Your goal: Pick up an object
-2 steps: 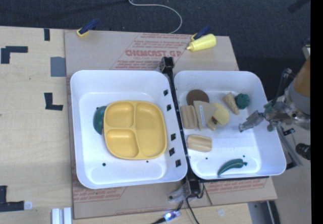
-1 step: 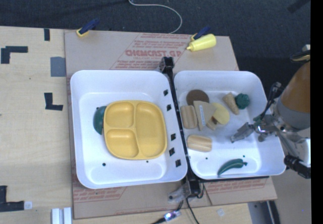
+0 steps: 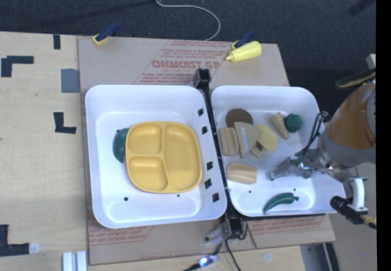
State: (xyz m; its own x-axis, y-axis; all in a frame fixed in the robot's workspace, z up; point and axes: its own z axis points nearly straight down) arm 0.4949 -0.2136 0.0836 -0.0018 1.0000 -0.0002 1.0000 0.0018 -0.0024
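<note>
The central divider, where the two white bins meet, serves as the reference. Left of it, in the left bin, a yellow compartment plate lies flat, its right edge near the divider. A dark green object peeks out from under the plate's far-left edge; most of it is hidden.

Just right of the divider, in the right bin, a cluster of items sits close: a brown round piece at the top, tan wooden blocks below it, a pale yellow wedge beside them, and a tan loaf-shaped piece lower down. Farther right of the divider, a beige piece with a teal end lies near the bin's upper right. A green pepper-like item lies near the bottom wall.

Farthest from the divider, the gripper reaches into the bin from the arm, low over the white floor, apart from the loaf piece. The fingers appear close together with nothing between them, though the view is too small to be sure.
</note>
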